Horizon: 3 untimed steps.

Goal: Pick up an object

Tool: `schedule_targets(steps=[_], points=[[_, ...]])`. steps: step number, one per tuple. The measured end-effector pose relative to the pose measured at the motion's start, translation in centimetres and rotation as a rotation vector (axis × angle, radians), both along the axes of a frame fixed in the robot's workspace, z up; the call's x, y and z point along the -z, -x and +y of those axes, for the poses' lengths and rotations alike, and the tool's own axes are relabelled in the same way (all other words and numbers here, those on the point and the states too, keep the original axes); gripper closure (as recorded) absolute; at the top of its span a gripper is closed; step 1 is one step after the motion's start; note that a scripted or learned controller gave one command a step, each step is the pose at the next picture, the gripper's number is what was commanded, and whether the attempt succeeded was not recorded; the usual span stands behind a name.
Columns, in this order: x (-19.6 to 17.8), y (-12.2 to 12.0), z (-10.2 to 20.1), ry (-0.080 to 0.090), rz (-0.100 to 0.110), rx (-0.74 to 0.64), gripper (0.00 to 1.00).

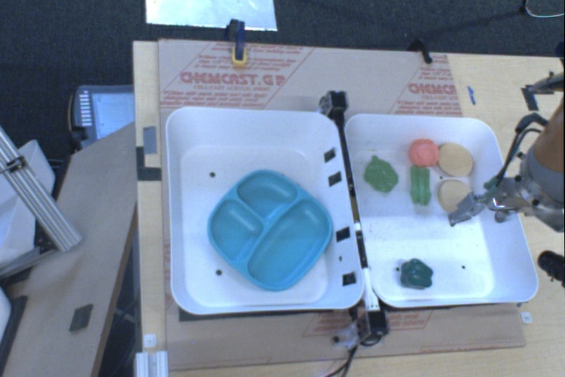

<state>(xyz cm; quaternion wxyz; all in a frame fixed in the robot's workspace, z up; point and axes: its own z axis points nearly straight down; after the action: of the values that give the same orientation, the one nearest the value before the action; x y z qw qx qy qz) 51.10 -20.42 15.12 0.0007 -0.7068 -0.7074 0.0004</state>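
Observation:
The right bin (508,278) holds several small toy foods. A light green leafy piece (381,174) lies at its left, and an orange-red round one (424,152) sits beside a tan disc (456,159). A green pepper-like piece (420,186) and a second tan disc (451,192) lie just below them. A dark green lump (416,274) rests near the front wall. My gripper (478,214) hangs over the bin's right side, just right of the lower tan disc. It is open, with bare bin floor between its fingers.
The left bin (190,146) holds a blue divided plate (269,228). A black hinged divider (346,207) runs between the bins. Both bins rest on cardboard (291,71). Arm cables (530,124) hang at the right edge.

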Motion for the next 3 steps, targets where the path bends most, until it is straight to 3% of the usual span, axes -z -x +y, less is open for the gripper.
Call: schedule_targets(steps=[1,2,3], points=[[6.2,0.5,0.2,-0.001,0.002,0.000,0.00],[4.7,0.3,0.1,0.002,-0.005,-0.001,1.00],[-1.4,-0.2,0.7,0.003,-0.009,-0.004,1.00]])
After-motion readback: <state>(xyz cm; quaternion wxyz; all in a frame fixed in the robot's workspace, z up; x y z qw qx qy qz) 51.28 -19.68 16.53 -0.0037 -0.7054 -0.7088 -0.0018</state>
